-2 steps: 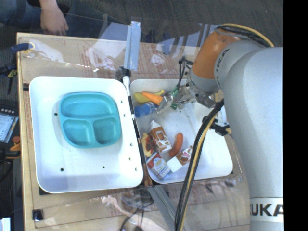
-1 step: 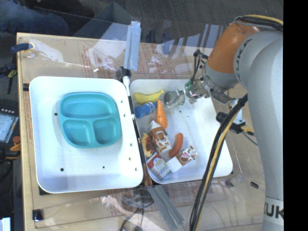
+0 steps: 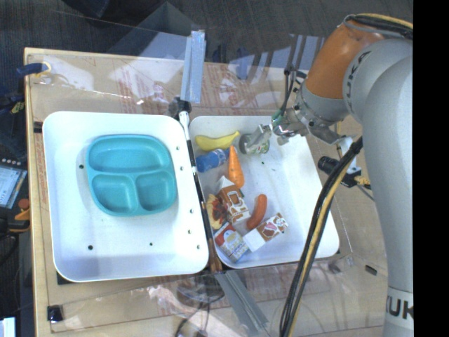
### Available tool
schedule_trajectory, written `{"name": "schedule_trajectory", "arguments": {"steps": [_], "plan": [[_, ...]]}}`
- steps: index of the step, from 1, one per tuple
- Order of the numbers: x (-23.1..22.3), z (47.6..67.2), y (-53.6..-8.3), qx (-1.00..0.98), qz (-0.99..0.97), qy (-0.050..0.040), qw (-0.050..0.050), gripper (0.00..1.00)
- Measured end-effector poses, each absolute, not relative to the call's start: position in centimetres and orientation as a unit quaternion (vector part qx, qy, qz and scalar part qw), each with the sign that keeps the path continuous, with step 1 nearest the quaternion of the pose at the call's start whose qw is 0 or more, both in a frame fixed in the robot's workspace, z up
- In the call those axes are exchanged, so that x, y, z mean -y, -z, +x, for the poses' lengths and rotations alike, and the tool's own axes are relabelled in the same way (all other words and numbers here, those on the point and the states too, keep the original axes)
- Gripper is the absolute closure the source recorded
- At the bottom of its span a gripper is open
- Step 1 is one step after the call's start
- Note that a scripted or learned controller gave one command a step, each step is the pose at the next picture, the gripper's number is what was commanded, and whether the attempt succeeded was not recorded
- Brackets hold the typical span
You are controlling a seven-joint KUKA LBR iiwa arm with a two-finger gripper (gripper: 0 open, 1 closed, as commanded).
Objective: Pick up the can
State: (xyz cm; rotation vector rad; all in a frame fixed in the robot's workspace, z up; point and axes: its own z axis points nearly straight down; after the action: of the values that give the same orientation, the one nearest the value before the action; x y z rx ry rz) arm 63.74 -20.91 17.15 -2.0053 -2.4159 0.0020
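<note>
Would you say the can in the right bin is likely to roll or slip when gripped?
The can seems to lie on its side, so a nudge would probably roll it. Its metallic skin looks smooth, perhaps slippery. The banana beside it might stop a roll that way.

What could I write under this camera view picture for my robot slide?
Robot arm's end effector reaches the can in the right bin, beside a banana.
</note>
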Motion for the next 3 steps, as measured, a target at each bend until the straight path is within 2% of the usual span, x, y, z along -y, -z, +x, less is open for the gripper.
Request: {"name": "schedule_trajectory", "arguments": {"steps": [1, 2, 3], "plan": [[21.1, 66.0, -11.3, 0.769, -0.639, 0.0022, -0.008, 0.00], [21.0, 65.7, -17.2, 0.768, -0.641, 0.0001, 0.000, 0.00], [21.1, 63.0, -23.4, 0.764, -0.645, -0.0001, 0.000, 0.00]]}}
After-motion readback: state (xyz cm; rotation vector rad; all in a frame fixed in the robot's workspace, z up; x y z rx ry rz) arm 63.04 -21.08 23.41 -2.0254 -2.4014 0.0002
